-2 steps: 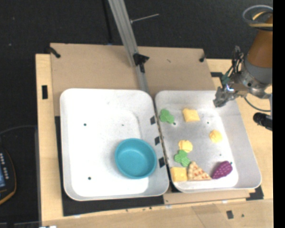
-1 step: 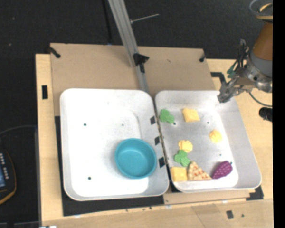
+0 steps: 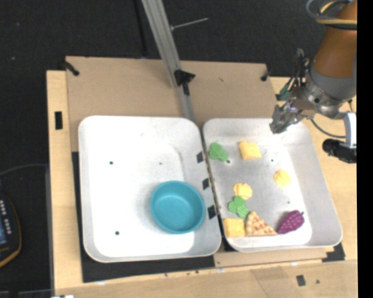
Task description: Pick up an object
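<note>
You had the arm (image 3: 333, 54) reaching in from the right, its orange band high at the frame's edge and the gripper (image 3: 281, 124) hanging over the far right corner of the right bin (image 3: 320, 185). The claw was too small and dark to read, so I cannot tell you whether it was released or clenched, and nothing could be seen in its grasp.

Everything you could have picked lay in the right bin, on its floor and apart from the gripper. Nearest the claw was a pale yellow block (image 3: 249, 149), just beside a green leafy piece (image 3: 218, 152) that sat close to the bin's left wall. A small yellow lump (image 3: 281, 178) lay alone toward the right side. Toward the near end you had a cluster: a yellow ruffled piece (image 3: 242, 190) touching a second green piece (image 3: 239, 207) below it, then a yellow cube (image 3: 234, 228) at the near left corner, a pizza slice (image 3: 258, 225) right beside it, and a bunch of purple grapes (image 3: 290, 221) just to the right of the slice.

The left bin (image 3: 112, 141) held a blue bowl (image 3: 177, 206), upright, in its near right part close to the wall shared with the other bin. A grey pole (image 3: 165, 42) slanted down from the top of the frame to the gap between the two bins.
</note>
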You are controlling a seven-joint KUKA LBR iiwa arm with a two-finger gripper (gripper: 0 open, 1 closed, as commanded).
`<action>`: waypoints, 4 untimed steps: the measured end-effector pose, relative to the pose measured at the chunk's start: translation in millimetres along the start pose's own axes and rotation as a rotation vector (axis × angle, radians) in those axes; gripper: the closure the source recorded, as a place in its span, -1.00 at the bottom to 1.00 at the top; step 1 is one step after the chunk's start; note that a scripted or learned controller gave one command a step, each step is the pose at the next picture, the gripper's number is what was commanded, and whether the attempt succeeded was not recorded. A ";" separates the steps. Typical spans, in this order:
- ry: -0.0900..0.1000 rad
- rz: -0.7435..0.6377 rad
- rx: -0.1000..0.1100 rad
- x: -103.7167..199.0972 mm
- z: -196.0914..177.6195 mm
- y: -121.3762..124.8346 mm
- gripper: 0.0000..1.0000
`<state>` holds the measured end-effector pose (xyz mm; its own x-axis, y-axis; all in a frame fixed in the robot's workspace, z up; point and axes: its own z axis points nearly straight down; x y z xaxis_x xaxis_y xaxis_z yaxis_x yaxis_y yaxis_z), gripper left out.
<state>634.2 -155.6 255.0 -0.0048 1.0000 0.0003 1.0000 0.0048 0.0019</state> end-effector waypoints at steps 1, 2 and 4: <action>0.001 -0.002 0.001 51.4 -8.9 2.6 1.00; 0.002 -0.003 0.003 106.6 -13.6 -0.9 1.00; 0.000 0.000 0.001 205.5 -4.5 14.8 1.00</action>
